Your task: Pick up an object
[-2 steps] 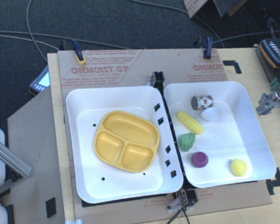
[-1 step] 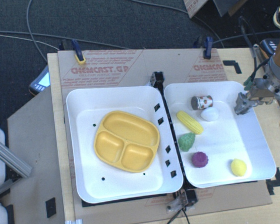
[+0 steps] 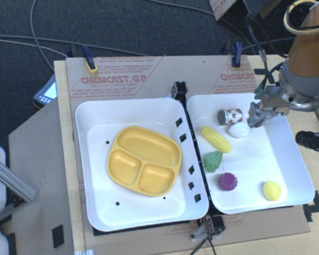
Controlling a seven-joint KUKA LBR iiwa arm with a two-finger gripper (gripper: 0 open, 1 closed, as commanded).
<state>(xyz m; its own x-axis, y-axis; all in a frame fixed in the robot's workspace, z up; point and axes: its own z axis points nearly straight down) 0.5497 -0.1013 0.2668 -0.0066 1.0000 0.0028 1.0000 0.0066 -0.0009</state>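
At the near edge of the right bin (image 3: 299, 159), toward five o'clock, lies a small lemon (image 3: 271, 190), yellow and smooth, rounded like an egg. Left of it, near six o'clock of that bin, sits a purple ball-shaped toy fruit (image 3: 227, 181) with a dull, slightly rough skin. Just above that, touching nothing, is a green lumpy piece (image 3: 212, 160), knobbly like broccoli. Further back, at about ten o'clock in the bin, a yellow corn cob (image 3: 216, 139) lies slantwise, its surface ribbed. Beyond it rests a small white rounded object (image 3: 238, 130), glossy, and just behind that a little can (image 3: 230, 115) on its side, metallic end facing left with a spotted label.

The gripper (image 3: 258, 114) hangs over the bin's far part, at about twelve o'clock, just right of the white object and the can; whether its fingers are spread or closed I cannot tell, and nothing is seen between them. Above it the arm's orange band (image 3: 306, 53) rises toward the right.

The left bin (image 3: 92, 166) holds a yellow plastic divided plate (image 3: 144, 160), smooth, with three compartments, lying near the middle. Both bins are shallow white plastic with rounded corners, set on a cardboard sheet (image 3: 118, 75) printed in red.
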